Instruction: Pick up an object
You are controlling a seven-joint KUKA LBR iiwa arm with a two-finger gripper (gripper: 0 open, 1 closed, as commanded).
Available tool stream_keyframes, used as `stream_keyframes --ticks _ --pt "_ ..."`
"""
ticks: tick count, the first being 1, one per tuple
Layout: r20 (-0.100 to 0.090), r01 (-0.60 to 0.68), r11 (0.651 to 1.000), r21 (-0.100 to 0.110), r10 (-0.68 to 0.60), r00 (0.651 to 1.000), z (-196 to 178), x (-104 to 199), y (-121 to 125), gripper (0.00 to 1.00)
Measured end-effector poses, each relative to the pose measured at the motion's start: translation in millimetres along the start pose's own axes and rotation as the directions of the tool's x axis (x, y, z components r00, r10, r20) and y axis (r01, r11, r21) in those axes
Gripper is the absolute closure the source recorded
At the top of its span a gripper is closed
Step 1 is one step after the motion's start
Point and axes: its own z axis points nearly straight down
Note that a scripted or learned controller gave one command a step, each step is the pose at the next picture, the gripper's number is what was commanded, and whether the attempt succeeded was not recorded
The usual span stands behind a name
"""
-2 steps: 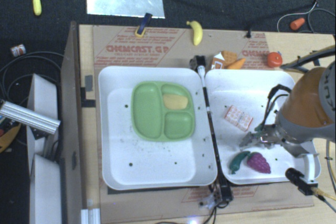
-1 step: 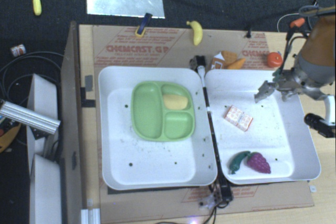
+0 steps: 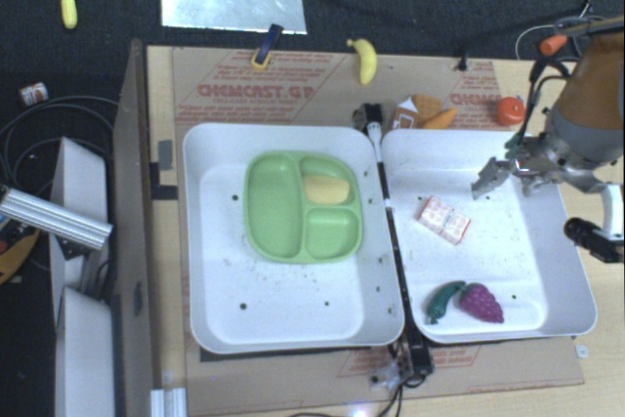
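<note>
Red print reading "CHEMCAST GP" stands on the brown protective sheet [image 3: 256, 83] covering the tabletop, at far left; similar red print at far right is partly hidden.

We see a small pink-and-white checkered block [image 3: 444, 219] lying flat and slightly askew near the middle of the right bin [image 3: 562, 239]. Down by that bin's near wall, a purple grape bunch [image 3: 481, 303] lies touching a dark green pepper [image 3: 444, 300] on its left.

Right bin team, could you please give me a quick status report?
Gripper above right bin, nothing visibly held. Pink-white block lies just below-left of it, untouched. Grapes and green pepper near front wall, clear.
</note>
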Motion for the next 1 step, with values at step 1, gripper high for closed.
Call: stream_keyframes --ticks 1 --pt "0.0 0.0 1.0 0.0 0.0 1.0 0.0 0.0 0.0 0.0"
